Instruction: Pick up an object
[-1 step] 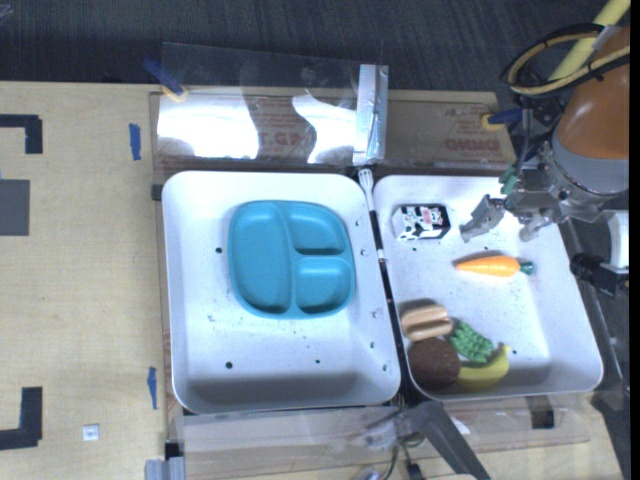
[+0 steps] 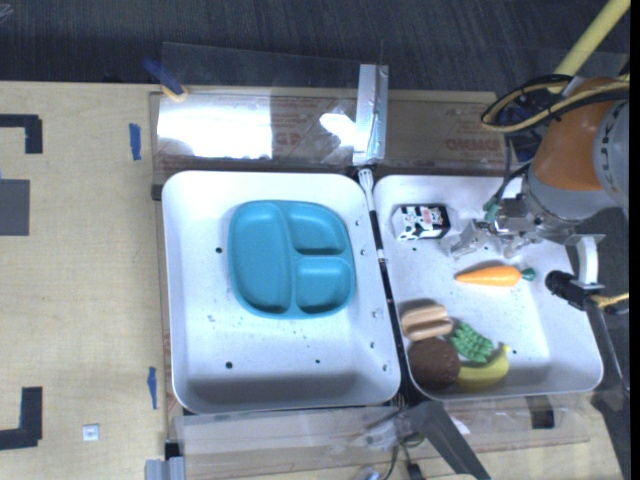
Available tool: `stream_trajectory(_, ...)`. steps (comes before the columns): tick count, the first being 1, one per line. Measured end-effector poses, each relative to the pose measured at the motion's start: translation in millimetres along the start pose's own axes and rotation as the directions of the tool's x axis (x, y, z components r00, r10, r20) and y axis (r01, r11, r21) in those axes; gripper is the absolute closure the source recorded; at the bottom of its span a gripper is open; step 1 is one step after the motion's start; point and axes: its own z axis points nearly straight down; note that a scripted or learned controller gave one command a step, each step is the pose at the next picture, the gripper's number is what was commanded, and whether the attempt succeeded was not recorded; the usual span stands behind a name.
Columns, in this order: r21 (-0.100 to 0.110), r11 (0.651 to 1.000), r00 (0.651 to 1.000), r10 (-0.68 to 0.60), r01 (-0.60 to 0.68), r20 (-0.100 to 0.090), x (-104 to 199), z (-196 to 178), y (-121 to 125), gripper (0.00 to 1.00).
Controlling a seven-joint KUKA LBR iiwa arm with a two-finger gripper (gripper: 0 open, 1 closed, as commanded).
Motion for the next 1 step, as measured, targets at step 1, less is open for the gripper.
stream_trajectory(1, -0.017, 0.999, 1.000, -0.029, 0.029, 0.004, -13.1, 13.8, -50.5, 0.00)
